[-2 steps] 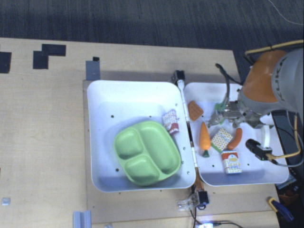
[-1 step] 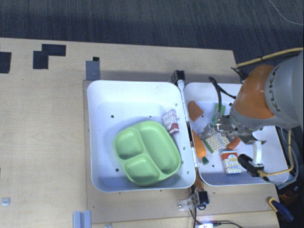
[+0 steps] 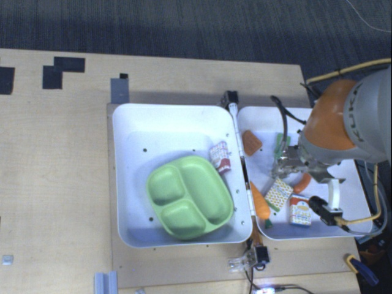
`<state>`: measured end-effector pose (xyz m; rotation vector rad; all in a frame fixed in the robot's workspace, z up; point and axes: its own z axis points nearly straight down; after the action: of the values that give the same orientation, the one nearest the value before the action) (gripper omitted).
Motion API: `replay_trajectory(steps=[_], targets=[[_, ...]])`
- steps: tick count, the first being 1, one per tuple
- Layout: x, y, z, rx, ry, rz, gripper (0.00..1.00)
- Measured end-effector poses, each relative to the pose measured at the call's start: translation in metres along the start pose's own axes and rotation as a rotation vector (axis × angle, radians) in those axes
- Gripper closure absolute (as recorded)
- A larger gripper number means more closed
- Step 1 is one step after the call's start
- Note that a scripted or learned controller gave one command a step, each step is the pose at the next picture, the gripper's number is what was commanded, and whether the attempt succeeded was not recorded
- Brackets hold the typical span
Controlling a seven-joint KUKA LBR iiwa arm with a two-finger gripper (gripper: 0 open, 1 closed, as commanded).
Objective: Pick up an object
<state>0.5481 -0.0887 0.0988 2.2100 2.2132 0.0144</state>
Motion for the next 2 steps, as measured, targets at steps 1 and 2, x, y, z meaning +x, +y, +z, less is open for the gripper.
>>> replay_trajectory(steps=[1,2], targets=[[0.0,0.0,0.0,0.0,0.0,0.0,0.0],[0.002,-0.04,0.011,0.003,0.001,0.0,0.0]])
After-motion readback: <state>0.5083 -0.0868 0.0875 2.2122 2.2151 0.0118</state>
